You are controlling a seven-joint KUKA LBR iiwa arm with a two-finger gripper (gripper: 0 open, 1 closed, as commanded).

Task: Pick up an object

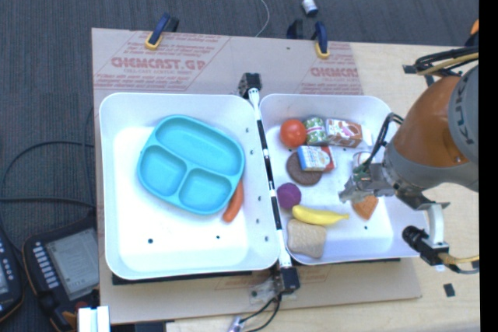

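Note:
The right bin (373, 106) holds a red tomato (292, 133), a colourful snack packet (336, 131), a small blue-and-white carton (314, 159) on a brown round cookie (302, 173), a purple plum (289, 194), a banana (319, 215) and a piece of bread (306, 239). My gripper (359, 184) is low over this bin's right side. An orange wedge-shaped piece (366, 206) lies right at its tip, partly covered by it. I cannot make out whether that piece is held.
The left bin (124, 245) carries a light blue divided plate (191, 165) with an orange carrot (233, 204) at its lower right edge. A black-and-white divider bar (264, 159) runs between the bins. The arm's orange band (432, 128) overhangs the right bin's right wall.

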